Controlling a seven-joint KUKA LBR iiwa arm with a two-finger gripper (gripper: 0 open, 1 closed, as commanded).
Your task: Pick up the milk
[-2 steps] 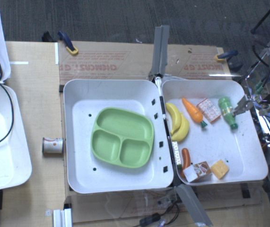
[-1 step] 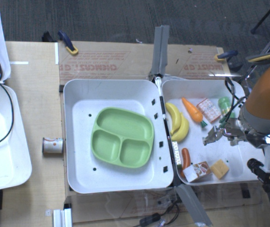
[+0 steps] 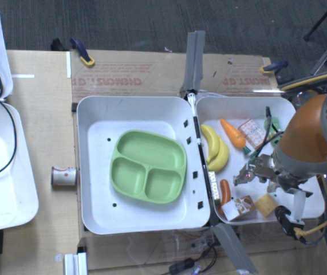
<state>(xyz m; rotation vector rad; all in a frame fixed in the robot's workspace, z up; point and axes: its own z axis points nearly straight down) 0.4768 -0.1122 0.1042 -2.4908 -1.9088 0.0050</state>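
the hand (image 3: 249, 173) (grip state unclear) hovers mid right bin (image 3: 286, 105), milk (image 3: 237, 207) by its front edge.

The arm (image 3: 315, 133) wore a broad orange band, rounded and glossy, with a grey shell above it bearing part of a dark letter. Just below the band sat a grey wrist section, and below that a cluster of dull metal brackets. A yellow cable (image 3: 315, 229) looped near black fittings under the band.

Green tray (image 3: 148, 166); yellow bananas (image 3: 216, 148); orange carrot (image 3: 232, 133); white bins (image 3: 94, 171).
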